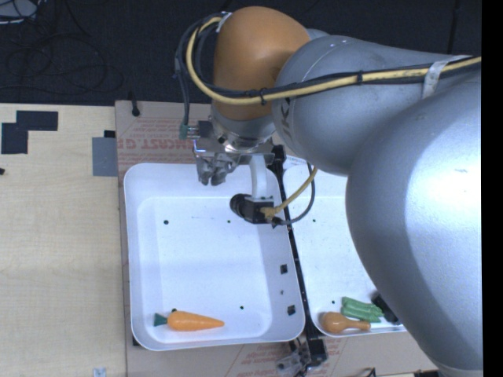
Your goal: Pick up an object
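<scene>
**Jaws together, nothing held, over left bin**

Jaws together and bare on the gripper (213,176), poised above the left bin's (141,242) far rim. The toy carrot (191,320) lies in that bin's near corner, well apart from the gripper.

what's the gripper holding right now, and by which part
Nothing. The gripper hangs over the left bin's far edge with nothing between its jaws; the carrot lies untouched.
</scene>
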You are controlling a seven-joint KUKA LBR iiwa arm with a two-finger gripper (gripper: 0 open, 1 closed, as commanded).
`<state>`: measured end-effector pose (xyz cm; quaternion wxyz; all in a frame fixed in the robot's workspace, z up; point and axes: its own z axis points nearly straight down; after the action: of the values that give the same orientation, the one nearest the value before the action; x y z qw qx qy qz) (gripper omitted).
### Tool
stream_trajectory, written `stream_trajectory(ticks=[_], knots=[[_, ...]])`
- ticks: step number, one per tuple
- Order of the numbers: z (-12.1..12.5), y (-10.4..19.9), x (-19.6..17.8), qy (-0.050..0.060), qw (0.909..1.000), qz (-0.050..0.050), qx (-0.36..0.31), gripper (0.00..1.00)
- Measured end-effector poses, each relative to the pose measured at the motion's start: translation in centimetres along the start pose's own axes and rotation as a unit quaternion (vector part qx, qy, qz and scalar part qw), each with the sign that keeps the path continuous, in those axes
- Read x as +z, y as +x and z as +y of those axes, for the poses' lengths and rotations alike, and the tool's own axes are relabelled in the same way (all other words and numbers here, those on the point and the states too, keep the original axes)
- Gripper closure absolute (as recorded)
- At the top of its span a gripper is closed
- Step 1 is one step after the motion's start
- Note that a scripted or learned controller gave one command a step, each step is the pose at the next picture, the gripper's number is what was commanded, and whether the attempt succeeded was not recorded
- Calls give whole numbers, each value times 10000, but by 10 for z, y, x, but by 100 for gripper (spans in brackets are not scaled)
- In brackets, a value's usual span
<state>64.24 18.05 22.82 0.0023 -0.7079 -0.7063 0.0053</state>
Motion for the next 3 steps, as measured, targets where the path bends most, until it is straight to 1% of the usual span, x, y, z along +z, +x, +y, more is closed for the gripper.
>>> stream_trajectory(ticks=[1,2,3], knots=[[1,1,-5,-36,10000,15,-1,0],[0,67,-22,-49,10000,29,-43,0],[0,63,49,-4,10000,1,-13,0]])
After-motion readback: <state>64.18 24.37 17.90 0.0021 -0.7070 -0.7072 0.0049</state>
